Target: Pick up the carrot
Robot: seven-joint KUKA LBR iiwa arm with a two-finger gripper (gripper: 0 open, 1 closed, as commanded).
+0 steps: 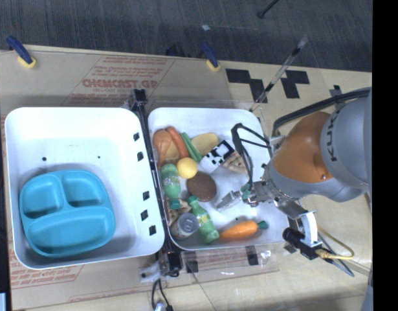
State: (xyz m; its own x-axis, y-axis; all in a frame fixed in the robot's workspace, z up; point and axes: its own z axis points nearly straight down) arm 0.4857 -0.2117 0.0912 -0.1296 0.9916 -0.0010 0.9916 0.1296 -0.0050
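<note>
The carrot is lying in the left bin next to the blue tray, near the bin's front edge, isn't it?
Not quite. The camera view shows the carrot lying in the right bin, near that bin's front edge, beside a green bottle. The blue tray sits in the left bin, apart from the carrot.

The light is soft and a bit dim, with a cool blue tint. The white bins (76,125) look bright. A gray shadow lies beside the blue tray (66,211). The picture is grainy and a little blurry, so small things look fuzzy.
</note>
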